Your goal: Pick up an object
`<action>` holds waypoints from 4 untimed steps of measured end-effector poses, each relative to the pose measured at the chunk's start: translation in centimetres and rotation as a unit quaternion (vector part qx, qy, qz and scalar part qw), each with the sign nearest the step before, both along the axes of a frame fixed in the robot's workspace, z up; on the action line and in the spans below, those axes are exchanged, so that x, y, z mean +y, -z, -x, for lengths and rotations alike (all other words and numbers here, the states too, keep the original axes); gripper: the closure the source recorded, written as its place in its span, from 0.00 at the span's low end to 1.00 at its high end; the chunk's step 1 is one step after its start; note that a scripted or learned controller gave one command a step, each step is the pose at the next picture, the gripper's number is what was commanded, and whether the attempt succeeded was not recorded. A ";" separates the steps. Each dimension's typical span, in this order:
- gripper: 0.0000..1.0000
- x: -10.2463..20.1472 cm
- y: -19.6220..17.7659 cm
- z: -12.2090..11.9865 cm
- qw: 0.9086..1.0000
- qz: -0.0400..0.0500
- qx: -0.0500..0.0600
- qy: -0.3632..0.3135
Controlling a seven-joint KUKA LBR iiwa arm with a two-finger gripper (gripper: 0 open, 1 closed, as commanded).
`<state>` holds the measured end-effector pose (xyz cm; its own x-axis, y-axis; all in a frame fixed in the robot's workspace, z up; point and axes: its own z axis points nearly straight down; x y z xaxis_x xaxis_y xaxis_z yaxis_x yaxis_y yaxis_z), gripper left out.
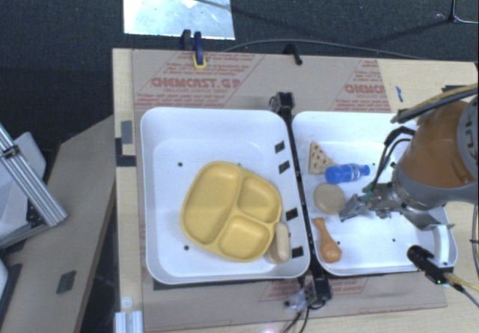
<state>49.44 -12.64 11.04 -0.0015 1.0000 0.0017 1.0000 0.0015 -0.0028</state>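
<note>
The landmark here is the black divider (298,197) where the two white bins meet. To its left, in the left bin (161,174), a yellow divided plate (230,210) lies flat with its three compartments up, and a pale tan bread roll (281,242) rests against the plate's lower right edge, just beside the divider, its long axis running roughly parallel to the divider. To the right of the divider, in the right bin (374,249), four things sit close together near the divider: a tan pizza wedge (319,157) farthest up, its narrow tip pointing toward the far rim; a blue bottle (346,173) just beside it, lying on its side with its long axis across the bin and its cap end pointing away from the divider; a round beige disc (328,197) below the bottle; and an orange drumstick-shaped piece (326,242) lowest, its long axis slanting from a thin end near the disc down to a fat end toward the near rim. The gripper (353,209) sits low just right of the disc, pointing toward the divider; whether its fingers are apart or closed cannot be told, and nothing is visibly held.
</note>
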 end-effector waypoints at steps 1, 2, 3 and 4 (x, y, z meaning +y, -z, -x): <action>1.00 -0.1 -1.3 -0.1 1.000 0.001 -0.003 0.000; 1.00 0.1 -6.2 -1.2 1.000 0.002 -0.004 -0.001; 1.00 0.0 -11.4 -1.4 1.000 0.002 -0.005 -0.001; 1.00 4.1 -11.9 -3.2 1.000 0.001 -0.003 -0.003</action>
<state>52.61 -8.52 22.94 -0.0082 1.0000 0.0004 1.0000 0.0082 0.0033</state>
